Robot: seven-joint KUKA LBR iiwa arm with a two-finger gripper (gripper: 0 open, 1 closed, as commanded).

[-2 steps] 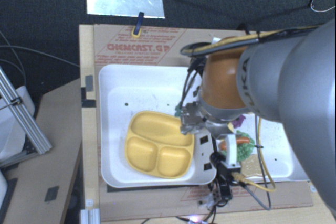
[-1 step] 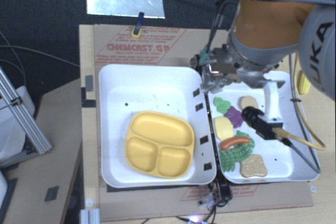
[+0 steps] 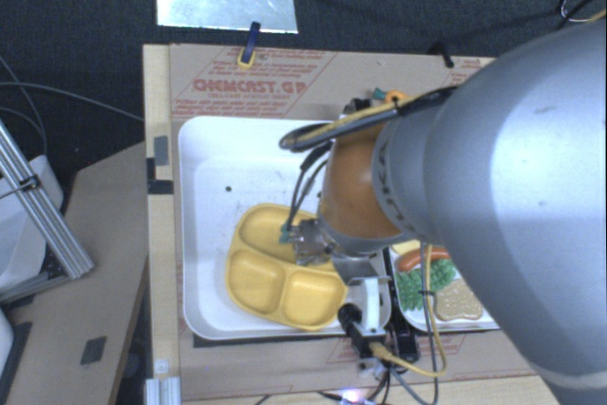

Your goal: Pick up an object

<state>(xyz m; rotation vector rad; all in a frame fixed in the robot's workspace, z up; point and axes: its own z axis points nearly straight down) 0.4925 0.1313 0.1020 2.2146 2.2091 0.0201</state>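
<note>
A yellow divided tray point(image 3: 270, 280) lies in the left white bin point(image 3: 204, 204), toward its front. The arm's orange band point(image 3: 356, 190) and grey wrist hang directly over the tray's right rear corner. The gripper point(image 3: 305, 242) is down at that corner of the tray, mostly covered by the wrist. In the right bin a picture card of vegetables and bread point(image 3: 438, 291) peeks out from under the arm.
The arm's big grey body point(image 3: 512, 194) covers most of the right bin. Black cables point(image 3: 313, 142) loop off the wrist over the left bin. A cardboard sheet point(image 3: 256, 81) lies behind the bins, and a metal frame point(image 3: 38, 213) stands at the left.
</note>
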